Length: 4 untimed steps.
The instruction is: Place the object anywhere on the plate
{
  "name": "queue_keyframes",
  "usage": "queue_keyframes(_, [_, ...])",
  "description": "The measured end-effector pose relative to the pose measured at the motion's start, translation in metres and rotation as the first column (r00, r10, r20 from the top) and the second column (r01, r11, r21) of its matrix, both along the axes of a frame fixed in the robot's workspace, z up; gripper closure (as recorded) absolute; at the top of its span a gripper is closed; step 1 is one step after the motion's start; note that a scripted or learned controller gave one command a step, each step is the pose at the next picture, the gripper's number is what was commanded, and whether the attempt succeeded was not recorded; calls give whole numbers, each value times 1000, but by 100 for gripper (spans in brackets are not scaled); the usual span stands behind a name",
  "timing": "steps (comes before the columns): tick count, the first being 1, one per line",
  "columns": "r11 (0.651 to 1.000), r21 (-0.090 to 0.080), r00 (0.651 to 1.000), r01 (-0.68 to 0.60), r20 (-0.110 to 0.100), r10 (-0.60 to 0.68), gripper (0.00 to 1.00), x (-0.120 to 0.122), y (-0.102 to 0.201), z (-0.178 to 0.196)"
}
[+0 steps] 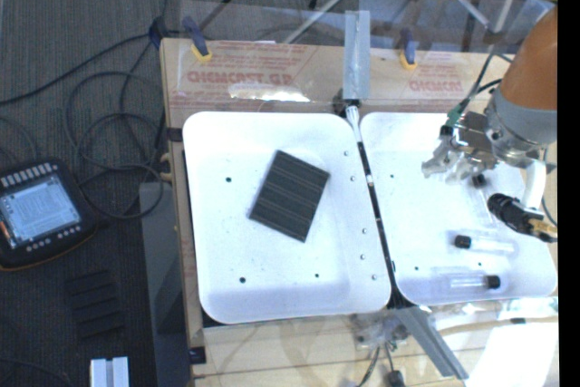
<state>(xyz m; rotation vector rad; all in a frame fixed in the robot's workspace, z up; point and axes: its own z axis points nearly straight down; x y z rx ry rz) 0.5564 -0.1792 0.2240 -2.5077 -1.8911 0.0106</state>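
Camera view: dark ribbed rectangular plate (pixel 290 195) lies tilted, mid left white bin (pixel 208 285), margins open; clear plastic tubes (pixel 464 282) near right bin's front edge; gripper (pixel 458 154) state unclear.

two white bins on a desk, arm over the right one

the left bin (pixel 208 276) holds a dark ribbed plate (pixel 290 195), lying tilted near its middle. in the right bin (pixel 399 195) two clear tubes with black caps, one (pixel 480 241) above the other (pixel 464 282), lie near the front. the gripper (pixel 453 154) hangs over the bin's back part, apart from both tubes.
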Motion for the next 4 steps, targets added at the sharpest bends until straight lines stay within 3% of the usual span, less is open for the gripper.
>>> queue_keyframes(1, [995,4,995,-95,0,95,100,46,52,-45])
queue_keyframes(2, [971,4,971,-241,0,241,100,70,165,-43])
queue_keyframes(3, [971,4,971,-240,1,240,0,70,165,-43])
queue_keyframes(4, [969,2,969,-247,1,247,0,112,218,-26])
